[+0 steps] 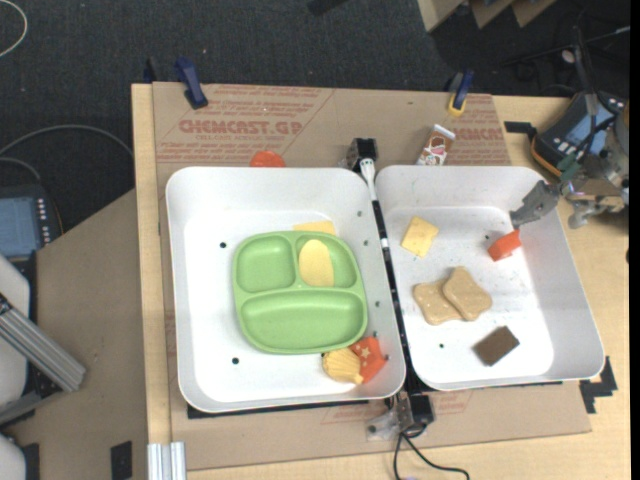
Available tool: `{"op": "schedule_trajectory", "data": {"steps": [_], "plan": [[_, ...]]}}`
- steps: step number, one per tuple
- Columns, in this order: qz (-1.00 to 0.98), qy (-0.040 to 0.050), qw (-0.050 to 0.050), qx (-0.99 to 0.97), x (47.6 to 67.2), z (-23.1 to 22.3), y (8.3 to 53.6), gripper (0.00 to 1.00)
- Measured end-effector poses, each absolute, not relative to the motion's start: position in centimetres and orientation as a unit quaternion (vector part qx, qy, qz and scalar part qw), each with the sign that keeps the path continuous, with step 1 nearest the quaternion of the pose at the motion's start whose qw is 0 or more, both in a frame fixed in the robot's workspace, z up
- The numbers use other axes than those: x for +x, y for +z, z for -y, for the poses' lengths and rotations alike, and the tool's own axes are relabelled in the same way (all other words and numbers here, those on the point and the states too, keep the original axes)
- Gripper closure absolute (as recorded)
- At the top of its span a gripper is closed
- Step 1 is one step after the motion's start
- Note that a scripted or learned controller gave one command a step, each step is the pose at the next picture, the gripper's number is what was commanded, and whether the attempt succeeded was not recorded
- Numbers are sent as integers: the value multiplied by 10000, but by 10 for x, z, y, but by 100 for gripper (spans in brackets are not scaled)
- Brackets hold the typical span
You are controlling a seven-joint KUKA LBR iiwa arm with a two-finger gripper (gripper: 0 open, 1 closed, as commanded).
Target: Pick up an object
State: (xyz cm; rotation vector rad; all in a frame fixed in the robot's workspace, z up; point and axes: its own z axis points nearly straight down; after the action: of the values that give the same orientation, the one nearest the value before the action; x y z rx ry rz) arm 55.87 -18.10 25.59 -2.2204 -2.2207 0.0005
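Small orange block (505,245) lying in right bin (575,308), far right part, just beside gripper (530,208) tip. Fingers' state: cannot tell. Nearby: yellow cheese wedge (420,236), two toast slices (452,296), brown square (496,345). Green divided plate (298,293) in left bin (195,268).

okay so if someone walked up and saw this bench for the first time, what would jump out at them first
Most likely the green divided plate in the left bin, with a pale yellow piece lying in its upper right compartment. Next, the small orange-red block near the right bin's upper right side, with the gripper just above it at the rim. Two tan, bread-like pieces lie touching mid-bin, with a brown square lower right of them.
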Motion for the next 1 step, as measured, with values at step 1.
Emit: {"op": "schedule_trajectory", "data": {"steps": [1], "plan": [[7096,14,55,-7046,571,110,168,0]]}}
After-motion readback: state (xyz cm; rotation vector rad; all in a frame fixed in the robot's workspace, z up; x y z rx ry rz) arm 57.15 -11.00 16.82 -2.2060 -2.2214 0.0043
